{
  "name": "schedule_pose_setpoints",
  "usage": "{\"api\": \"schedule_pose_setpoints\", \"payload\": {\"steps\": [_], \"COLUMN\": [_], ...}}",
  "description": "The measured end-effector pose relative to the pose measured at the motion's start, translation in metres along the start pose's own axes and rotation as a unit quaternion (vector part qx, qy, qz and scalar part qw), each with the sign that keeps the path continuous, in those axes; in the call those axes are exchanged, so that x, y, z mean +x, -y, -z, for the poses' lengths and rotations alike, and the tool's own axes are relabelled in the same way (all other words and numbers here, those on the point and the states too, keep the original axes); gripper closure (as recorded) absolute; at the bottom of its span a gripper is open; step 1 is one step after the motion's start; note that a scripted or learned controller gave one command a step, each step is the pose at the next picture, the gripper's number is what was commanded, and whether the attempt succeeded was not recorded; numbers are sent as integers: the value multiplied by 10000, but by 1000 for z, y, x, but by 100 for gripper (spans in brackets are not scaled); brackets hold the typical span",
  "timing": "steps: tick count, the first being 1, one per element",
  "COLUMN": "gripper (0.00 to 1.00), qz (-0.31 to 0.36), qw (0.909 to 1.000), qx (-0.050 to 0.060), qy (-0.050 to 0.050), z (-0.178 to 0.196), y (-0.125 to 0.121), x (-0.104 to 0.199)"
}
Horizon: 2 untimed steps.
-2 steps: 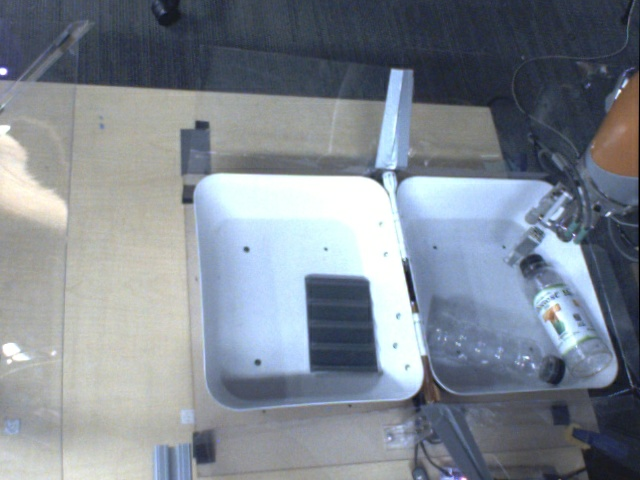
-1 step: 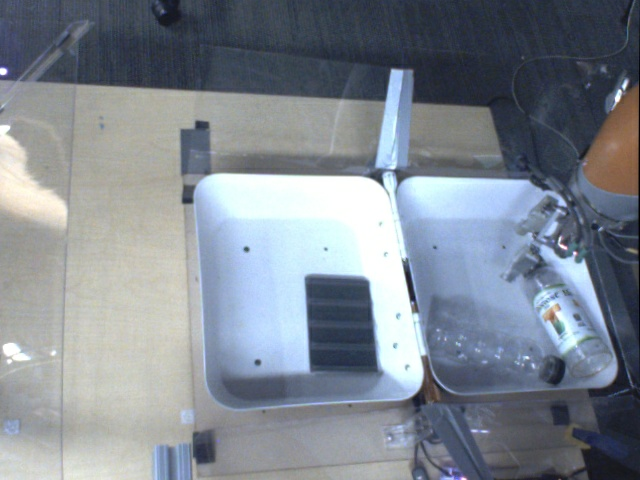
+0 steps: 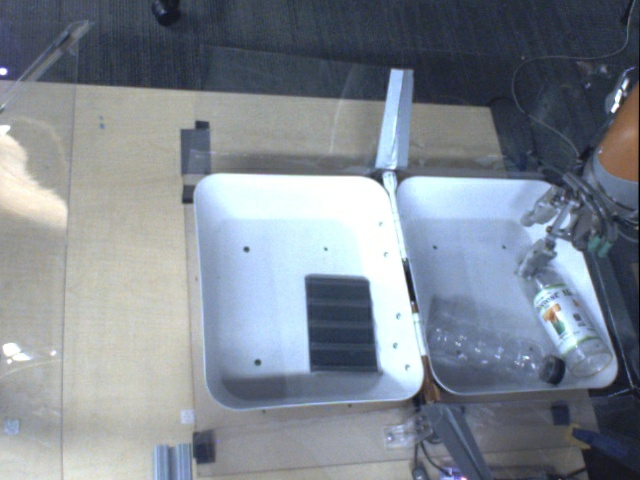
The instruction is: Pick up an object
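My gripper (image 3: 537, 236) hangs over the upper right part of the right bin (image 3: 450, 208), its two metal fingers spread open with nothing between them. Just below the lower finger lies a small clear bottle (image 3: 563, 320) with a white, orange and green label, slanting toward the bin's right corner. A clear plastic item (image 3: 480, 348) with a dark cap (image 3: 553, 370) at its right end lies along the bin's front wall. In the left bin (image 3: 240, 218), a black ribbed block (image 3: 340, 322) lies flat near the front.
A metal divider post (image 3: 395, 118) stands behind the seam between the bins. Cables and the arm's orange band (image 3: 618, 148) crowd the right edge. Clamps (image 3: 196, 148) hold the left bin's corner to the wooden bench.
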State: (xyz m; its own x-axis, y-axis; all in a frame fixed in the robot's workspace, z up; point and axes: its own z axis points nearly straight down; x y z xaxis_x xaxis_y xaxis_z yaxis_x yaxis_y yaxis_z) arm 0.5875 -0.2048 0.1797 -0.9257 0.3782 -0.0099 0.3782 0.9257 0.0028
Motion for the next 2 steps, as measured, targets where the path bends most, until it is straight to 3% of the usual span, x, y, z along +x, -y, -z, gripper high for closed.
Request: {"api": "schedule_pose_setpoints", "payload": {"steps": [1,2], "gripper": [0,0], "qz": [1162,-667], "qw": [9932,9978], "qx": [-12,-17], "qy": [1,14], "z": [-88,-91], "y": [-66,-110], "x": [47,-3]}}
